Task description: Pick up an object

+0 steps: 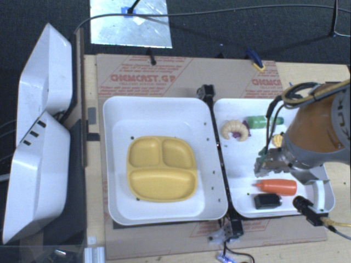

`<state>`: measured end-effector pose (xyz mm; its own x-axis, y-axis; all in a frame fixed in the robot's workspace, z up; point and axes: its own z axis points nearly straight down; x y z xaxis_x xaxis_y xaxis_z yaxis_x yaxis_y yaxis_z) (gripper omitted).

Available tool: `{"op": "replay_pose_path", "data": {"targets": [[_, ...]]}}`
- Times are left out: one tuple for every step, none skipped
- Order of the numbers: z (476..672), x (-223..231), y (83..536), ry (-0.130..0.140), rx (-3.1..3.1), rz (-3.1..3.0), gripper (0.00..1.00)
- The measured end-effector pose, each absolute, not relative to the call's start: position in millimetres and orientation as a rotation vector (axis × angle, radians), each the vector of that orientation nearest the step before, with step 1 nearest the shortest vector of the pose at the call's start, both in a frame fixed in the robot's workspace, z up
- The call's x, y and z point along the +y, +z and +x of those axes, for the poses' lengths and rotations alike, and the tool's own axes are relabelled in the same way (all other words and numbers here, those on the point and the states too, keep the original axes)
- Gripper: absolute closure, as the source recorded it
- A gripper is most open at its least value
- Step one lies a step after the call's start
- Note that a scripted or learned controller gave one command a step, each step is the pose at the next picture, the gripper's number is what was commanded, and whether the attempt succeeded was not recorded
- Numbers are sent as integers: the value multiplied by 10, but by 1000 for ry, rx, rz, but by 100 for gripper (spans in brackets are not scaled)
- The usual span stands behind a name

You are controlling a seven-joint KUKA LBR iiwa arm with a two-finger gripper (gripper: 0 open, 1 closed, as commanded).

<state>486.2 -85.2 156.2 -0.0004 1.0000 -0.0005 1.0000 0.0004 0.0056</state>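
The right white bin (239,159) holds several small objects. A tan croissant-shaped piece (234,129) lies at its far left, and a green cylinder (255,121) lies just right of that. An orange bottle-shaped object (276,186) rests on its side near the front, with a small black block (267,200) just in front of it. My gripper (263,166) hangs low over the middle of the right bin, just above and left of the orange object. The arm's orange band (315,130) covers the bin's right side.
The left white bin (116,147) holds a yellow divided plate (162,167). A black divider clamp (206,92) sits between the bins. White housings (44,125) stand at the far left, and a shiny metal sheet (130,14) lies beyond the bench. Cables run across the back.
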Motion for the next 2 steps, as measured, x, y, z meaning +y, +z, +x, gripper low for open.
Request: {"op": "replay_pose_path", "data": {"targets": [[4894,-902,2176,6,2219,2217,100],[4901,-902,2532,4,2220,2219,100]]}}
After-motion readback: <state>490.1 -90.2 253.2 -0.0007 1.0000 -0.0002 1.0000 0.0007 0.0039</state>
